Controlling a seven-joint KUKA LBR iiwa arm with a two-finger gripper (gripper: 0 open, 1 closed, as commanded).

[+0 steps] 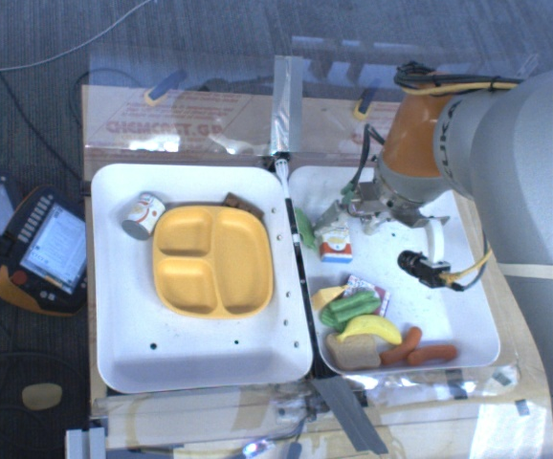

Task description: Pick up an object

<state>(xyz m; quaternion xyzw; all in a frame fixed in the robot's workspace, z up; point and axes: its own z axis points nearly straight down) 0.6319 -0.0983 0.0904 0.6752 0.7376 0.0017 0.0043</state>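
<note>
We see the two-finger gripper point(345, 208) low in the right white bin point(468, 285), just above a small white-and-orange carton point(335, 246). We cannot tell its jaw state. Toy food, with a yellow plastic banana point(372, 328), lies nearby.

You see smooth, matt yellow plastic in the divided plate point(211, 261), glossy white plastic in both bins point(114, 352), and printed paper on the small carton point(335, 246).
</note>
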